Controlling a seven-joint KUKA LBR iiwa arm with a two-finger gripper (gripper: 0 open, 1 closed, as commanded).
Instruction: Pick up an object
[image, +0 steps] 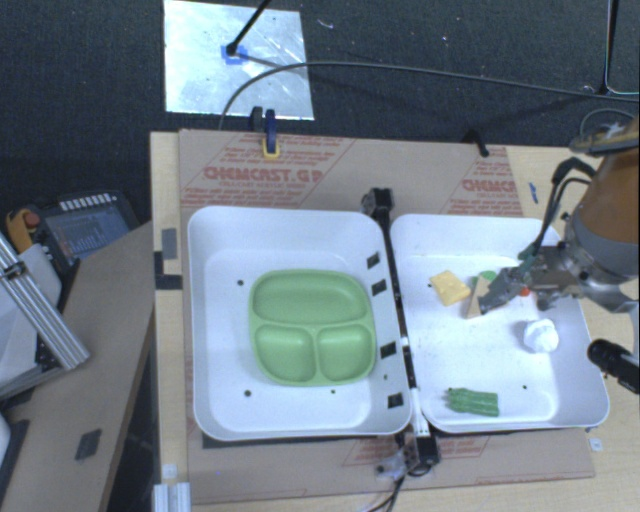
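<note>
Nearest the camera, a small green ridged object lies flat on the floor of the right bin, close to its near wall. It looks like a light toy vegetable, probably plastic and a bit slick; its long, narrow form suggests a pinch across the short width at mid-length would suit it best.

Further back and to the right, a white lumpy object sits alone on the bin floor. It reads as light and possibly soft, so a grip across its middle should do, though its rounded shape might let it roll away.

Beyond that, the gripper reaches in from the right, low over the bin; whether its claw is spread, closed or pinching anything, I cannot tell. A tan wedge-like piece lies right at its tip, with a small green bit just behind, and a yellow block just to the left. The yellow block looks stiff and light, with flat faces that should take a firm pinch.

On the left, the left bin holds a green divided tray with three compartments, lying flat near the middle.
</note>
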